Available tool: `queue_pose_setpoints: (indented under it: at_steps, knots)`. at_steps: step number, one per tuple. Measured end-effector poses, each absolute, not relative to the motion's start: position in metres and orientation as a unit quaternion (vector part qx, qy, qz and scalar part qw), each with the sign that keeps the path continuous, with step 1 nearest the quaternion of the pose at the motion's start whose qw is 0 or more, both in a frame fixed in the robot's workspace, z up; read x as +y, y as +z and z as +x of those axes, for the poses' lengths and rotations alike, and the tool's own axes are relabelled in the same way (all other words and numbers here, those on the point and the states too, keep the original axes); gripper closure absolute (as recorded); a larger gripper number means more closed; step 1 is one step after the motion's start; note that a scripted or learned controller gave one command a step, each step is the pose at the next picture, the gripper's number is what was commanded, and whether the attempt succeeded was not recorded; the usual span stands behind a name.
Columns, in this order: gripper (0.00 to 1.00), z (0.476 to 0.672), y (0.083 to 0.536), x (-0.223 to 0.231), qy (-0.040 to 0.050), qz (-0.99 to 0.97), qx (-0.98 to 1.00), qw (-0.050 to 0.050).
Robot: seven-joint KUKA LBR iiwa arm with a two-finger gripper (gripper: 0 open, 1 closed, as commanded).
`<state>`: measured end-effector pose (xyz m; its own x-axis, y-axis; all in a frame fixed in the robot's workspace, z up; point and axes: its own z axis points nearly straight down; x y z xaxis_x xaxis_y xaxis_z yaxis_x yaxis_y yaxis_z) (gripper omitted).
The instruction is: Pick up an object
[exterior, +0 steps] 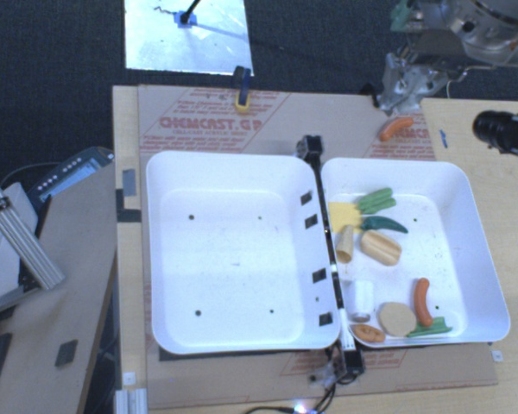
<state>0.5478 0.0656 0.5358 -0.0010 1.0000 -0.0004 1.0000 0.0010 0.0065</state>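
My gripper (399, 100) hangs high above the bench, beyond the far edge of the right bin (479, 231). Just under it is a small orange sausage-shaped piece (397, 128), over the cardboard behind the bin; whether it is held or lies there I cannot tell. In the right bin are a green pea pod (375, 201), a yellow piece (345, 216), a dark green pepper (385, 224), a bread roll (381, 248), a beige cylinder (344, 245), a white cylinder (361, 297), a red sausage (423, 300), a tan bun (395, 319) and an orange slice (367, 334).
The left bin (155, 257) sits beside the right one, with a black divider strip (324, 231) between them. A yellow and blue clip (242, 89) stands on the cardboard at the back. A shiny plate (186, 24) lies behind the bench.
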Motion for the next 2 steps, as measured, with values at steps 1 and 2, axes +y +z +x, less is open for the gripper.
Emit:
queue_pose_setpoints:
  at_steps: [1,2]
  knots:
    - [1.0,0.586,0.399,0.094,-0.0024,0.705,0.709,-0.002]
    - [1.0,0.535,0.514,0.137,0.0061,0.703,0.711,0.002]
